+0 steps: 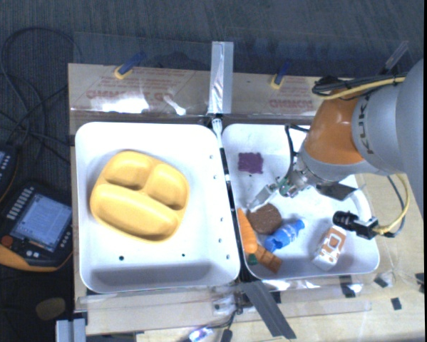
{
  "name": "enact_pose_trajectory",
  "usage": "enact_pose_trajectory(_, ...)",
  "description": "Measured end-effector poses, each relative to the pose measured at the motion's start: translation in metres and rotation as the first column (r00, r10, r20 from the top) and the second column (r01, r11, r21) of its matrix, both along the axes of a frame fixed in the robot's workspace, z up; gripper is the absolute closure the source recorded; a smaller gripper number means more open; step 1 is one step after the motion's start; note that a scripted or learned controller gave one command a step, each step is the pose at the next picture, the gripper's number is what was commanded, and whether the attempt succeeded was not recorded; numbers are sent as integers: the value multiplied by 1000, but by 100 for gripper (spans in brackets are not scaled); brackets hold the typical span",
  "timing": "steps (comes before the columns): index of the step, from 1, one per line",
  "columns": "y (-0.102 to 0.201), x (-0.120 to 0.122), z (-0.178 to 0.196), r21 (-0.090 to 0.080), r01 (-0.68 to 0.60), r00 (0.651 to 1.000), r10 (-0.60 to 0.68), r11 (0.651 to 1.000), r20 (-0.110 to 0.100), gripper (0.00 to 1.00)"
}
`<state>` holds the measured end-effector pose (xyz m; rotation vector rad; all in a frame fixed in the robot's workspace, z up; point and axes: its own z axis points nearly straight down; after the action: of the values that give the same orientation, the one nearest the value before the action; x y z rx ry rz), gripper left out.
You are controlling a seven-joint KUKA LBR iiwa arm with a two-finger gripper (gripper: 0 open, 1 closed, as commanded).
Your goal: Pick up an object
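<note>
Pick not done yet: end effector [276, 189] sits low in the right bin [306, 262], fingers narrowly parted with nothing visible between them, just above the brown round object [265, 219]. Other candidates lie close by: blue bottle [284, 235], orange carrot-like piece [248, 235], purple patch [250, 162], white box [329, 246]. Left bin [99, 276] holds a big yellow bread-like lump [138, 194]; grasp and lift remain, I judge.
</note>
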<state>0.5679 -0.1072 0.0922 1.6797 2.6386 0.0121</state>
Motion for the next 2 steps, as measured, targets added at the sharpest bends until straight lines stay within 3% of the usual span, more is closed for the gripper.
enact_pose_trajectory(1,-1,-77,1,-7,-42,999,42,999,8,0)
enact_pose_trajectory(2,-19,10,0,0,105,994,-105,994,1,0)
